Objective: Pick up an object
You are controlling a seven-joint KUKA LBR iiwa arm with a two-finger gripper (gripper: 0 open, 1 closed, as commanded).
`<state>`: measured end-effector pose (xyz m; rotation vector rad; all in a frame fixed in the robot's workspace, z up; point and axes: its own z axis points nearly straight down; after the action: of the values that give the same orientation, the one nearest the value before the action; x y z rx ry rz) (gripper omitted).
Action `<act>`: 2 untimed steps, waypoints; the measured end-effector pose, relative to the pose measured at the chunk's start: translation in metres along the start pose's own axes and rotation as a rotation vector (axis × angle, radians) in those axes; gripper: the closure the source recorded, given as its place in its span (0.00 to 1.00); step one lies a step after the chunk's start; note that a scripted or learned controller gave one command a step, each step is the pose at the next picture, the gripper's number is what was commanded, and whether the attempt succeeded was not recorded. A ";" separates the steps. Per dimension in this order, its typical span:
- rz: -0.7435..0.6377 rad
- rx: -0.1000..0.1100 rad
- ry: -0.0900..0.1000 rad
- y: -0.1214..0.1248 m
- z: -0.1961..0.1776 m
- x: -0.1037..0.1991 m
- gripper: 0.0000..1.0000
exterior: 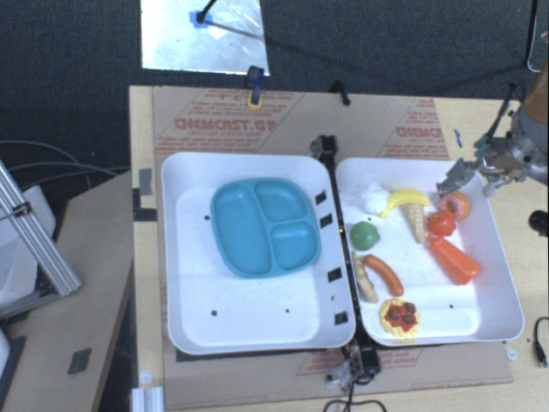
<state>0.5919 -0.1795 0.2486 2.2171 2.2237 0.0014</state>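
Gripper [470,177] hangs over the right bin's [497,316] far right corner, fingers spread, nothing between them. Left bin [189,316] carries a blue divided plate [264,227]. Inside the right bin, nearest the gripper: tomato [441,222], then carrot [453,260], banana [405,199], corn [417,222], sausage [383,273], green ball [364,234], small pizza [401,316] at the near edge.

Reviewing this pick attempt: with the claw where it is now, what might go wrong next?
1. The claw hangs over the right bin's far corner, where the tomato, carrot and corn crowd together; it may pinch two or knock one aside.
2. The tomato looks round and could slip out.
3. Coming down near the bin's rim, a finger might strike it.
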 end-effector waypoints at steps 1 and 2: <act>0.005 0.015 0.004 -0.047 0.160 -0.017 0.00; 0.001 -0.003 -0.001 -0.040 0.140 -0.017 1.00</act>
<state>0.5522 -0.1967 0.1083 2.2162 2.2200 0.0035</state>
